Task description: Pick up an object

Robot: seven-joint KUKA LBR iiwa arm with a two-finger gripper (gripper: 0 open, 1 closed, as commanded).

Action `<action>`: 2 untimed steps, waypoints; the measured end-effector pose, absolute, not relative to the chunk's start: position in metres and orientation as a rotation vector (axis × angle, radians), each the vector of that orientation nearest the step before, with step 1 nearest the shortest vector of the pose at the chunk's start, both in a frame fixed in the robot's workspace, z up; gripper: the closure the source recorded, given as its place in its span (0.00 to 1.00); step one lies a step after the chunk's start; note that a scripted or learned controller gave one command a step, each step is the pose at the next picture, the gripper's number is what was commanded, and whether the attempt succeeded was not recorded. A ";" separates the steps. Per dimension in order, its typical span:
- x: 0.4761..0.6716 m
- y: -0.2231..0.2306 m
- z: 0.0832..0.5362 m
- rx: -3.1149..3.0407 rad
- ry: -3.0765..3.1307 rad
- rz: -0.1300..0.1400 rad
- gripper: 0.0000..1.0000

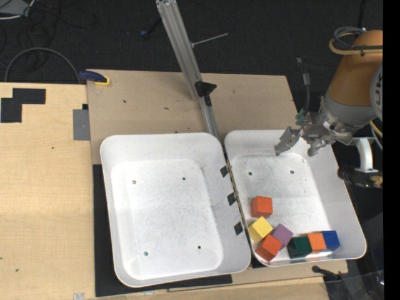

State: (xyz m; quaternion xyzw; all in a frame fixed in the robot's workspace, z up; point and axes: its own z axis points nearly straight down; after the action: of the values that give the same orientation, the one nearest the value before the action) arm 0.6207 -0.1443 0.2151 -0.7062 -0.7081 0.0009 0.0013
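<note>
While the arm (pixel 353 86) hangs over the far right corner of the right bin (pixel 300 180), you see its gripper (pixel 302 142) poised above bare white floor, with nothing between its fingers. The two fingers look spread apart, one angled left and one nearer the wrist, though the slanting view makes the width of the gap hard to judge.

Your targets lie well apart from it, toward the near side of the same bin. An orange cube (pixel 262 205) sits alone, nearest to the gripper. Just beyond it, nearer you, a yellow cube (pixel 260 228), a purple cube (pixel 282 234) and a red-orange cube (pixel 270 246) crowd together, touching or nearly so. Along the near right rim a dark green cube (pixel 299 247), another orange block (pixel 317 241) and a blue cube (pixel 330 239) stand in a row.

So the coming move turns on one relation: every block lies nearward and slightly left of the jaws. The lone orange cube looks like your cleanest pick, since it has open floor on all sides. The left bin (pixel 165 205) holds no blocks.
</note>
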 end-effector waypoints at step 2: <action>0.668 -0.031 0.213 -2.211 -2.228 -0.003 1.00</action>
State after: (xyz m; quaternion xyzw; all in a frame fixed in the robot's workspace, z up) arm 0.6677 -0.0313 0.2127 -0.7044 -0.7098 -0.0010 0.0013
